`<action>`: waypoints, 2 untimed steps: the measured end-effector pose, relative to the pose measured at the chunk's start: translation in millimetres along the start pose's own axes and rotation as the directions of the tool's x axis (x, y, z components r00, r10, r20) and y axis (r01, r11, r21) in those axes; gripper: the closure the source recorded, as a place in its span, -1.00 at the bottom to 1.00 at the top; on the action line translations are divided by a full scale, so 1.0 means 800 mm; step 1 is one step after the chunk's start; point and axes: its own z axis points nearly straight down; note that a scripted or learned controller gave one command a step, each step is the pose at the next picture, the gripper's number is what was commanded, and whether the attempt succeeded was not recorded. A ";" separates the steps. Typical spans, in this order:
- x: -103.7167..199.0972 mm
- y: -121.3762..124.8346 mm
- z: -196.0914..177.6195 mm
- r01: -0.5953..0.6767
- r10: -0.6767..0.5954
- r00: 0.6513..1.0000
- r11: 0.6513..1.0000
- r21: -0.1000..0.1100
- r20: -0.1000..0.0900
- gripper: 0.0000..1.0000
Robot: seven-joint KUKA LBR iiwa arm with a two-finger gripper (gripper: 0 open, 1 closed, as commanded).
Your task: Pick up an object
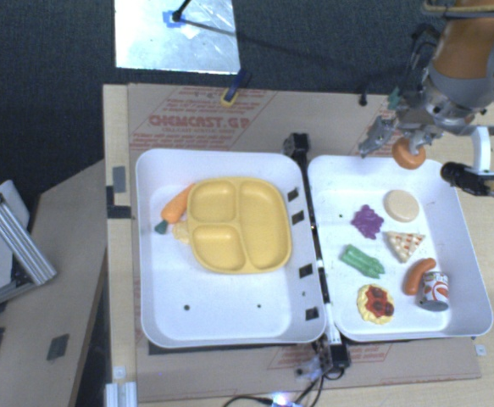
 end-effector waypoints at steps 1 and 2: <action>0.000 0.002 -0.008 0.001 -0.001 1.000 1.000 -0.010 0.001 -1.00; 0.004 0.003 0.071 0.001 -0.001 1.000 1.000 -0.005 0.000 -1.00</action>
